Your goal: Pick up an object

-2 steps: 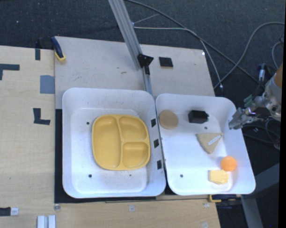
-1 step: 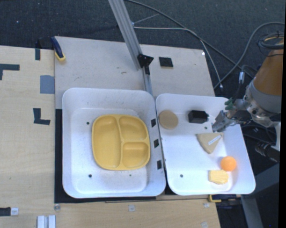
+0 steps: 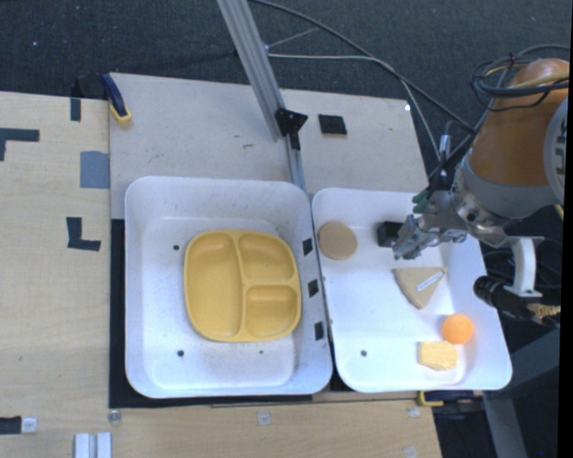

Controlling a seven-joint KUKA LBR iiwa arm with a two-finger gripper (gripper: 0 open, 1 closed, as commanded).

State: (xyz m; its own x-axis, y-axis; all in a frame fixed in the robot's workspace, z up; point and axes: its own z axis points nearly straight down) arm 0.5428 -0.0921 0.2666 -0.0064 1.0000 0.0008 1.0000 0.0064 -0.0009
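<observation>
Gripper [image 3: 410, 239] low over the right bin [image 3: 358, 320], near its upper edge; cannot tell its state. Just below, a pale wedge [image 3: 420, 285]. Left of the gripper, a round tan disc [image 3: 338, 240]. Toward the bin's lower right, an orange ball [image 3: 458, 329] touching a yellow block [image 3: 438, 355]. In the left bin [image 3: 144, 265], a yellow divided tray [image 3: 242, 286].

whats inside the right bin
The right bin holds a round tan disc, a pale wedge, an orange ball and a yellow block. The gripper hangs over its upper part, covering the floor beneath.
</observation>
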